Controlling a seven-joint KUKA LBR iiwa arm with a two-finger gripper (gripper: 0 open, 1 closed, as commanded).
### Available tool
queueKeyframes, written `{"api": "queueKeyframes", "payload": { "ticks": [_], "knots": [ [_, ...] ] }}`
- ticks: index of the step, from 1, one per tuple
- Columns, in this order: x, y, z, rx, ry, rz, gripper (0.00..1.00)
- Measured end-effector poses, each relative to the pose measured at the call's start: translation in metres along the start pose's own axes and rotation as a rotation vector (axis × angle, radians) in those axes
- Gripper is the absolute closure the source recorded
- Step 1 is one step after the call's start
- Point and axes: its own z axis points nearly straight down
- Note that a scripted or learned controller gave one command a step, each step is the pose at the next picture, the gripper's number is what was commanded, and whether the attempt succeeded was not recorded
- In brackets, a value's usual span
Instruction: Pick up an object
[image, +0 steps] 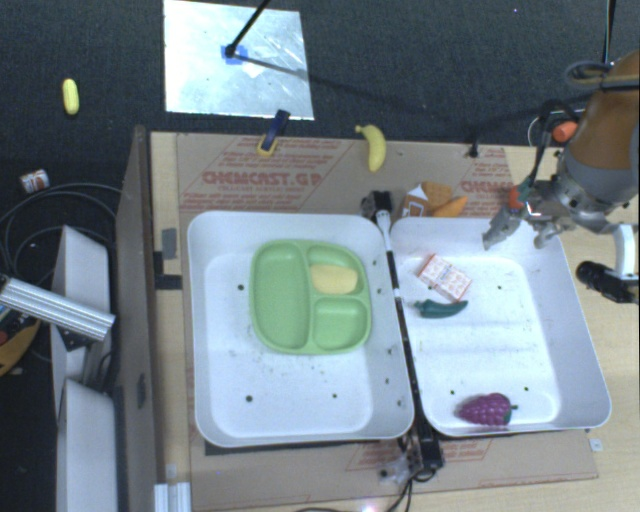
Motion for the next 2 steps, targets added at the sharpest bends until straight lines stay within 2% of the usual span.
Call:
{"api": "queueKeyframes", "payload": {
  "ticks": [1,2],
  "knots": [
    [0.048,-0.015,0.060,0.005,0.003,-0.005,0.00],
    [0.057,-0.024,0.125,0.006,0.002,-0.002,0.00]
  ]
}}
